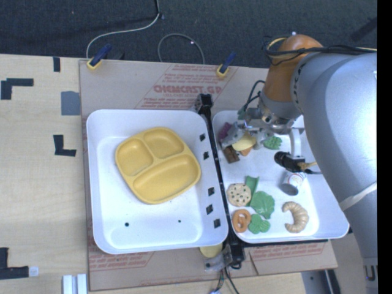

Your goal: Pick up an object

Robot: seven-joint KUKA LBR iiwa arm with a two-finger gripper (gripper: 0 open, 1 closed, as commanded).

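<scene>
My gripper (pixel 250 129) hangs low over the back left corner of the right bin (pixel 324 222). Just beneath and in front of it lie a pale yellow toy food piece (pixel 243 144), a brown block (pixel 231 155) and a purple piece (pixel 225 130). A small green piece (pixel 272 143) lies to the gripper's right. Whether anything is held is hidden by the wrist. Nearer the front of this bin are a cookie (pixel 238 194), a pretzel (pixel 241 219), green leaves (pixel 262 203), a croissant (pixel 296 216) and a small silver cylinder (pixel 293 183).
The left bin (pixel 101 225) holds a yellow divided plate (pixel 158 163). A black divider (pixel 213 176) runs between the two bins. The grey arm (pixel 340 115) covers the right bin's right side. Cables and clamps lie behind the bins.
</scene>
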